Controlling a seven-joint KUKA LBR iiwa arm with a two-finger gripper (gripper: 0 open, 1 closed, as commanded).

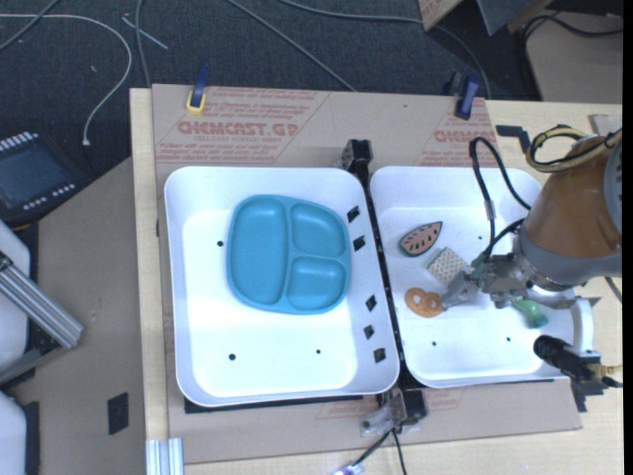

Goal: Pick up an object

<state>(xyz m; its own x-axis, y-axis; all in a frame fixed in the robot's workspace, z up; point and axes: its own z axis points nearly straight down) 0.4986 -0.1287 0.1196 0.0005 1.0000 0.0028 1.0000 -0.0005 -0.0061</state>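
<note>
In the right bin [465, 364] lie several small objects. An orange leaf-shaped piece [421, 237] is at the upper left, with a tan waffle-like square [447, 262] just below it. A brown pretzel [425, 303] sits lower, near the bin's left wall. A small green item [534, 313] shows partly under the wrist. My gripper [458, 291] reaches in from the right, low over the bin floor. Its tip is just right of the pretzel and below the waffle square. Nothing is seen held in it.
A blue divided plate [289, 253] lies in the left bin [198, 295]. A black divider with clips [374, 265] runs between the bins. The arm's orange band [579, 206] and black cables [490, 191] hang over the right bin's right side.
</note>
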